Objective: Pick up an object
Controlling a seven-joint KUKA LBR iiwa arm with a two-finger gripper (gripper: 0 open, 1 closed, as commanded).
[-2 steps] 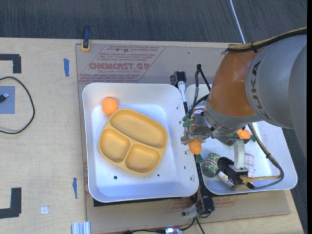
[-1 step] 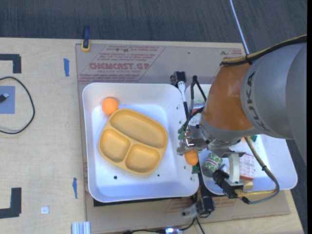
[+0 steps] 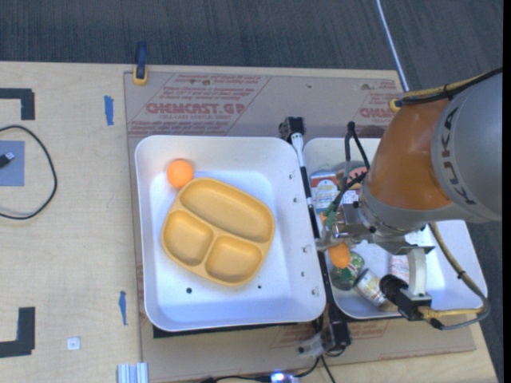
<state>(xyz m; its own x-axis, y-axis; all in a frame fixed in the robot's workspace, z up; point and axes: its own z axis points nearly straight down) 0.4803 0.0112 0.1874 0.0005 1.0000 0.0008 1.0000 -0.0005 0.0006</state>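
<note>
We look down on two white bins side by side. The left bin (image 3: 152,214) fills the middle of the frame and holds a yellow tray (image 3: 217,230) with three compartments, and an orange ball (image 3: 180,172) just beside the tray's upper left edge. The right bin (image 3: 471,270) sits at centre right, largely covered by the arm (image 3: 423,162), whose orange band and grey wrist hang over it.

Below the wrist, at the lower left of the right bin, we see a clutter of small things: a second orange ball (image 3: 340,255), a green-labelled piece (image 3: 349,273) touching it from below, and a small can (image 3: 370,287) lying tilted just to the right. More packaging (image 3: 323,187) shows near the bin's upper left, partly hidden by cables.

The gripper (image 3: 345,238) appears to sit low over this clutter, close above the second ball. The wrist and wiring cover it, and we cannot tell how it is set or whether it has anything.

We judge the step to be the reach or descent onto a target in the right bin, most likely the ball. The next move calls for a centred closing on one item and a straight lift, since the crowded neighbours could spoil the grasp.
</note>
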